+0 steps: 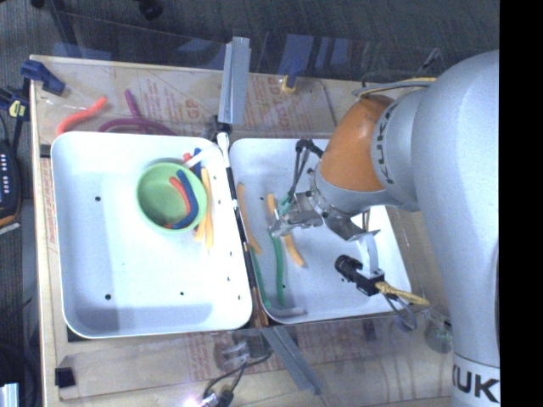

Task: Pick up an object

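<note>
Over the right bin [321,285], pincer [284,218] indistinct against a green strip [277,270].

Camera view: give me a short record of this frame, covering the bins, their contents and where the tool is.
left bin: green bowl with a red piece inside; orange sticks at the bowl's right side
right bin: green strip; loose orange pieces
tool: low over the right bin, at the green strip's upper end
grasp: cannot tell
</note>
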`<state>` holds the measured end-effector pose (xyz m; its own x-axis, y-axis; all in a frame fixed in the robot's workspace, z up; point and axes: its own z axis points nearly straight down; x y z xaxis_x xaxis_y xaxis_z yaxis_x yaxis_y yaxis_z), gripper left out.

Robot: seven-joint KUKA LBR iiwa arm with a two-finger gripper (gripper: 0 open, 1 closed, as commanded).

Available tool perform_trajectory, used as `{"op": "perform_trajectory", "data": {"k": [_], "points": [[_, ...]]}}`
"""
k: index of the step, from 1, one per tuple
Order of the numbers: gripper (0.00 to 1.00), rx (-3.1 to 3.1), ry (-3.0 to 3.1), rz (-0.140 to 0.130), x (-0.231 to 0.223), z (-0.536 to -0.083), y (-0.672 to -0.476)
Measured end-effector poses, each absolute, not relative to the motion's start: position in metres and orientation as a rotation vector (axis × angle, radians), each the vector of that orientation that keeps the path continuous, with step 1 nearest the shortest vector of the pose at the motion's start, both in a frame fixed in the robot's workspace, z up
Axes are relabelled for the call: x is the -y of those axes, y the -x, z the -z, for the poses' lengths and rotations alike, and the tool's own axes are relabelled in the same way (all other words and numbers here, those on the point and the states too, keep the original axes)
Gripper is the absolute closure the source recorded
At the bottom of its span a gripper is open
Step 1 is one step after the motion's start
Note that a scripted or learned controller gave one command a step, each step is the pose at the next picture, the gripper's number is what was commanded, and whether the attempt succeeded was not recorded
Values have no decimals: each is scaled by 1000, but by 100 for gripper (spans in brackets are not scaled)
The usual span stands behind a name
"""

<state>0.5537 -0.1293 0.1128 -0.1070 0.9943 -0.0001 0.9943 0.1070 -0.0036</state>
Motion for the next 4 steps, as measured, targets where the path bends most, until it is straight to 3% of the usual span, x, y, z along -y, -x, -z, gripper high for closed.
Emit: {"op": "perform_trajectory", "data": {"k": [1,2,3,4], "points": [[0,2337,2097,-5,129,-113,-554],[0,2364,2067,-1,145,-91,-579],[100,2368,2063,2,144,-103,-580],[100,2320,2115,1,86,-210,-586]]}}
